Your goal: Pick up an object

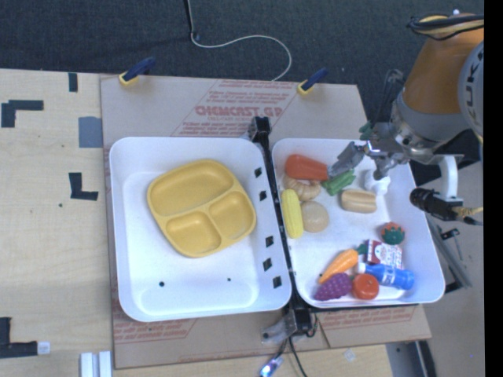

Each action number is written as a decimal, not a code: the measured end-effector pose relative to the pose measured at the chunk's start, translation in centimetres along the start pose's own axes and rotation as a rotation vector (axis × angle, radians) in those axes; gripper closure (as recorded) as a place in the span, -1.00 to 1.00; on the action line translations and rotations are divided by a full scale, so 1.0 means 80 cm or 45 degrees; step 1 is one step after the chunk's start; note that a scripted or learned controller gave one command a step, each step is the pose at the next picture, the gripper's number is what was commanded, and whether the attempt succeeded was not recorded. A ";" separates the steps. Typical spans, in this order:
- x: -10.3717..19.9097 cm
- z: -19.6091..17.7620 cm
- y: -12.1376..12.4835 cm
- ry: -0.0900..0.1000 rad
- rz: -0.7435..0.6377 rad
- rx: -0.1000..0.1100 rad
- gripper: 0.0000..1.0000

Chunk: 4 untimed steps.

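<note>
Step in hand: I read this as the approach. My grey two-finger gripper point(363, 159) hangs over the far part of the right-hand shallow white bin point(431, 246), with nothing lifted yet.

Landmark: I place everything against the yellow toy corn cob point(292, 213), which lies along that bin's left wall.

Gripper: the fingers point(346, 160) look spread fairly wide. I see nothing between them, so I count the gripper as carrying nothing. One fingertip comes down close to the green toy vegetable point(338, 183); whether it touches, I cannot tell.

Likely target: the green toy vegetable, up and to the right of the corn cob, just beside the tan toy bread roll point(358, 201).

Neighbours: the red-orange toy pepper point(305, 166) lies just above the corn cob. The round beige toy piece point(315, 216) touches the cob's right side.

Further off: the orange toy carrot point(339, 263) and purple toy grape bunch point(333, 287) lie well below and right of the cob.

Next move: in my judgement, come straight down, centre the fingers on one piece, then close. The crowding near the cob means a poorly centred close could nudge a neighbour instead.

Left bin: the yellow divided plastic plate point(201, 206) lies well left of the cob, across the divider.
</note>
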<state>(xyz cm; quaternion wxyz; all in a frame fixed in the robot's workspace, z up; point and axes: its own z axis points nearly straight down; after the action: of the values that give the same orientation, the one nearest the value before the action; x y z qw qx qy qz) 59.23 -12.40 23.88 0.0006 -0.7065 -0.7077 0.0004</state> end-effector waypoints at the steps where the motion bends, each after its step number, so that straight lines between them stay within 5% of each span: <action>1: 0.064 -0.100 -0.071 0.001 -0.005 -0.006 -1.00; 2: 0.105 0.070 -0.111 0.003 -0.001 0.022 -1.00; 3: 0.168 -0.052 -0.127 0.002 -0.007 -0.008 -1.00; 4: 0.165 -0.057 -0.128 0.000 -0.002 0.003 1.00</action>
<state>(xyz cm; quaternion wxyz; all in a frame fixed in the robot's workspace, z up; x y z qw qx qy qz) 48.99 0.78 28.48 0.0015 -0.7060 -0.7082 0.0013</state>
